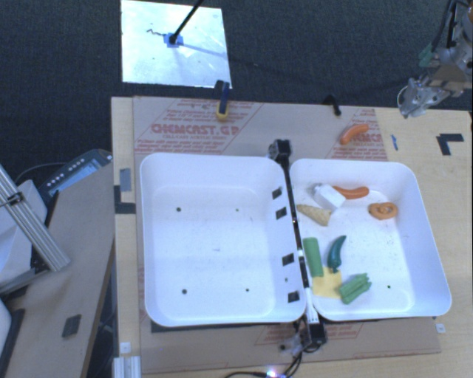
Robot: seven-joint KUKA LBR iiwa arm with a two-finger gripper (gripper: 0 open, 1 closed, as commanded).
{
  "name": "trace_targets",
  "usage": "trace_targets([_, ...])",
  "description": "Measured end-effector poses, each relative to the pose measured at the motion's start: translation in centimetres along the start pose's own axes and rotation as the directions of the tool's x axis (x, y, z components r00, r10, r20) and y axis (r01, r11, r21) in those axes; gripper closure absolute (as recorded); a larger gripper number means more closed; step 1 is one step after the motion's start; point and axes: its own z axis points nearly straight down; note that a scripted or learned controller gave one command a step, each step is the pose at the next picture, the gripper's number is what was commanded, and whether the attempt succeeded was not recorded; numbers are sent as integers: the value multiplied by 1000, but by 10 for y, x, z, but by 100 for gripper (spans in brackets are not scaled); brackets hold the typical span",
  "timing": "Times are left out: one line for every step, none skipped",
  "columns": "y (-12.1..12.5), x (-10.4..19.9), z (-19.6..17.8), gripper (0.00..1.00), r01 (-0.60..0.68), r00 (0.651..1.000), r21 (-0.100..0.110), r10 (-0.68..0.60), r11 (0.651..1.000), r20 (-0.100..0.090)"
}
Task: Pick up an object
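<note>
Gripper well apart from sausage in right bin.

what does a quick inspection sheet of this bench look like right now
surface: wooden bench bearing two shallow white bins, left bin and right bin
job's things: in the right bin, orange sausage-shaped toy, white block, tan wedge, orange ring-shaped piece, light green stick, dark green pepper shape, yellow flat piece, green ridged piece
clutter: another orange sausage-shaped toy lying on the bench behind the right bin
grippers: pincer at upper right, apart from the bins
cables: black cable over the floor
surroundings: dark carpet, shiny sheet
</note>
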Motion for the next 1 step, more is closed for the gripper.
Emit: trace_targets([4, 13, -91, 100, -3, 1000, 8, 3, 1000, -3])
